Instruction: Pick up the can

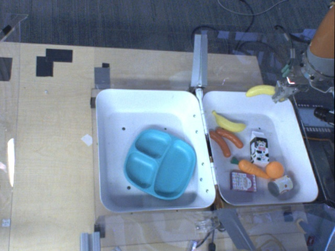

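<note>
Can (281, 185): lying on its side in the near right corner of the right bin (301, 140), grey, its round end facing the camera, close to the near rim and the right wall.
Neighbours: an orange ball (275, 169) is sitting just beside the can on its far side; a carrot (253, 168) is lying to the left of the ball, touching it; a small red packet (243, 181) is resting left of the can, with a gap between them.
End effector (285, 88): hanging over the far right corner of the right bin, at its rim, well apart from the can; whether it is open or closed I cannot tell.
Arm (320, 51): reaching in from the right, its orange band showing at the frame edge.
Far edge: a banana (260, 91) is lying on the far rim, just left of the end effector.
Middle of right bin: a second banana (229, 122), two sausages (226, 140) and a cow-print carton (258, 148) are crowding the left and centre.
Open room: bare white floor is showing along the right wall, between the end effector and the can.
Left bin (112, 140): holding a blue divided plate (160, 163), with bare floor around it.
Desk (47, 140): pale wood, lying open to the left.
</note>
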`<action>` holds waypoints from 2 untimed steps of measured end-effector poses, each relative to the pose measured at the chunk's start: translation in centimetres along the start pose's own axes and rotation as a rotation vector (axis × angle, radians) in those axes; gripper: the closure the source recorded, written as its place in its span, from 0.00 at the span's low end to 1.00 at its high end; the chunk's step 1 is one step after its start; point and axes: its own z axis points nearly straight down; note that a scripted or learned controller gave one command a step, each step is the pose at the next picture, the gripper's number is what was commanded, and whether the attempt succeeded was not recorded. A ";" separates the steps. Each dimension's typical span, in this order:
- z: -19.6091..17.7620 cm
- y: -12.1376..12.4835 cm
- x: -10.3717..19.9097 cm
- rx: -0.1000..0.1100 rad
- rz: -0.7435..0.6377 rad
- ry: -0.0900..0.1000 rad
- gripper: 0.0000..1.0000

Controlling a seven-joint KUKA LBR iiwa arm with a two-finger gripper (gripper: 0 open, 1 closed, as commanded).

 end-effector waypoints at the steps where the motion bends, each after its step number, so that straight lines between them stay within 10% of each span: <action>1: -1.1 0.1 0.1 -0.002 -0.007 -0.003 1.00; 2: -1.2 0.2 0.1 -0.006 -0.008 -0.003 0.00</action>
